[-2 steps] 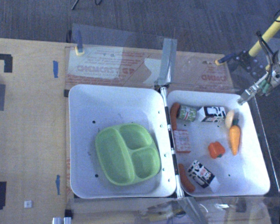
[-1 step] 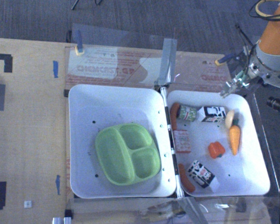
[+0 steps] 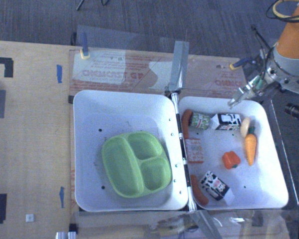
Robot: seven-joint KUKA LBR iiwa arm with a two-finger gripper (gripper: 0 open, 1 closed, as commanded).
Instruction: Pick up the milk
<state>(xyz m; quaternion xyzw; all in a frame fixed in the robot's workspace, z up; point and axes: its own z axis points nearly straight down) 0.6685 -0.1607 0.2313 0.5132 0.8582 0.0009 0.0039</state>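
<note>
The gripper (image 3: pixel 239 98) hovers above the right bin's (image 3: pixel 274 163) far rim, fingers slightly apart and holding nothing, while the milk (image 3: pixel 228 121) lies just below it beside a green can (image 3: pixel 200 120), within reach.

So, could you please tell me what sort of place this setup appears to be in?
Probably a robotics lab test bench: two white bins on plywood, toy food like a carrot, and an arm's gripper above.
</note>
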